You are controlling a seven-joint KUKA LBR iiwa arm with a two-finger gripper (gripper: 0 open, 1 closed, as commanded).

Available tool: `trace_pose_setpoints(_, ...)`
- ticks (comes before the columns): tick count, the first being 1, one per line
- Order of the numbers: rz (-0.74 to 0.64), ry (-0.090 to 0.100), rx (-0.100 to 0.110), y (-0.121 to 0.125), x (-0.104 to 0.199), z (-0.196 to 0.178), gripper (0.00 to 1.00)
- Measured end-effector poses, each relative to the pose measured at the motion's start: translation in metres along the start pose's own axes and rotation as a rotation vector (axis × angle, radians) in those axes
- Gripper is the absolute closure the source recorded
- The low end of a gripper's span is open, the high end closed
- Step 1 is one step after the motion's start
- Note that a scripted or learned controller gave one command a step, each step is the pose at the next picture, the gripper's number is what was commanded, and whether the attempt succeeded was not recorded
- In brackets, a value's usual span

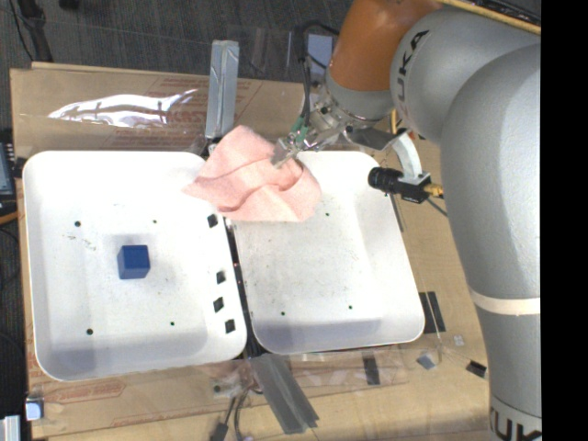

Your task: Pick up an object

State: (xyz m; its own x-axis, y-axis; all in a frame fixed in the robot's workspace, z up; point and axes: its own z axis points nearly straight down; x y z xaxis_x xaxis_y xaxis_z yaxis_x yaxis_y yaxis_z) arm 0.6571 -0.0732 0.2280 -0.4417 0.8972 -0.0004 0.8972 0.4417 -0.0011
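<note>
A pink cloth [253, 180] lies crumpled over the far edge of the right bin [367, 310], spilling across the divide toward the left bin [55, 219]. My gripper [287, 152] hangs over the cloth's upper right part, at or just above its top fold. Its fingertips sit close together against the fabric. A small blue cube [134, 261] rests on the floor of the left bin, well away from the gripper.
The grey arm with its orange band [367, 35] fills the right side. A grey upright bar [221, 85] stands behind the bins. A sheet of clear plastic [124, 110] lies on the cardboard at the back left. Tape strips [285, 393] lie at the front.
</note>
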Motion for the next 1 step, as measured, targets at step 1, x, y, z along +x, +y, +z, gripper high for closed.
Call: trace_pose_setpoints(1,-0.12,0.001,0.001,-0.0253,-0.0467,-0.0326,1.0)
